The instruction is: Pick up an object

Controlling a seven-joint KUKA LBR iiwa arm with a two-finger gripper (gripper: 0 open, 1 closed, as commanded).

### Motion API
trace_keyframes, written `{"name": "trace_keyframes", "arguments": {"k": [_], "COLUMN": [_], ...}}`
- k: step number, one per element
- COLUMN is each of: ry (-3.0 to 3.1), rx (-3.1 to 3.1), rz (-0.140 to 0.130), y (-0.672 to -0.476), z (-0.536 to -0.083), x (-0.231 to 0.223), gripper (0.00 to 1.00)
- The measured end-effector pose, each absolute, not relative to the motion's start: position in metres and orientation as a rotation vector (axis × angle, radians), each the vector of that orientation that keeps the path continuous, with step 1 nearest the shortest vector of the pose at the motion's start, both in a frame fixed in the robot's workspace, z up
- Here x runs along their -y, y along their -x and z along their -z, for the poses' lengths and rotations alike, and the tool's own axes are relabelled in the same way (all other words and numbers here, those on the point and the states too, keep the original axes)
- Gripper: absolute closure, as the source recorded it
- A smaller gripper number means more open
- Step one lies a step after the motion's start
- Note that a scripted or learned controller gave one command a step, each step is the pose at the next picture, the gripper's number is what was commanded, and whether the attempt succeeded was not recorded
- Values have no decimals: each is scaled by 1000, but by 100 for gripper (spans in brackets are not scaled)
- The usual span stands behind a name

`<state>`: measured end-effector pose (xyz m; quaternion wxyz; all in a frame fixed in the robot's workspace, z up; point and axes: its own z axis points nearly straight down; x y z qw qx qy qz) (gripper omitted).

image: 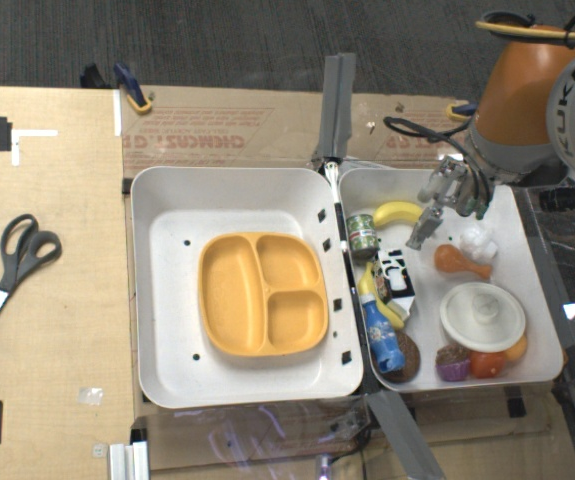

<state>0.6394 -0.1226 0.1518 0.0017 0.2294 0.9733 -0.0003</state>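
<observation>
The gripper [433,213] hangs open and empty over the right bin [527,268], a banana [397,212] just left of it and a green can [362,235] beyond, so nothing is picked up yet.

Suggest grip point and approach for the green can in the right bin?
Judging by its pose, take the green can across its round sides near mid-height, coming straight down. It stands by the divider wall, banana just right, so set the fingers front-to-back.
</observation>
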Motion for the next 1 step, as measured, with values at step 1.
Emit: {"name": "trace_keyframes", "arguments": {"k": [1], "ry": [-959], "rx": [-2967], "rz": [-3], "y": [-625], "z": [-108], "x": [98], "gripper": [0]}}
